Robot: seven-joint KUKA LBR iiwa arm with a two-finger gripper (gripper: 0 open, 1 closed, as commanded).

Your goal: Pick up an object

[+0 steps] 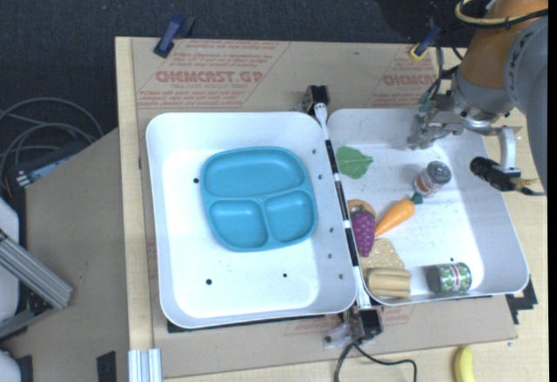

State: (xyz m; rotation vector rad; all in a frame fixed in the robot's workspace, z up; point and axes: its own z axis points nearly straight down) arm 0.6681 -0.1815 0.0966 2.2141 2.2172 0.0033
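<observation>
1. Starting at the near edge: a yellow object [464,364], curved and smooth, lies on the bench just outside the right bin [498,224].
2. Near corner of the right bin: a small can [449,278] on its side, green-and-white label, long axis running left-right. Beside it to the left, a tan bread-like piece [388,282] and a flat speckled cracker [386,252], touching or overlapping.
3. Purple grape cluster [362,231], bumpy plastic, sits against the bin's left wall, long axis near-far.
4. Toy carrot [396,214], smooth orange cone, green stub at the upper right; tip points lower left, toward the grapes. Axis diagonal.
5. Small jar [432,176] with a grey metallic lid, just beyond the carrot's green end; whether they touch is unclear.
6. Flat green leaf [353,162] lies near the left wall, farther back.
7. Left bin [174,224], white shallow plastic, holds a blue three-compartment plate [258,197] with rounded corners.
8. Gripper [428,135] hangs low over the right bin's far edge, beyond the jar and apart from it. Nothing visible between its fingers; can't tell how far open it is.
9. Grey arm with orange band [496,41] enters from the right.
</observation>
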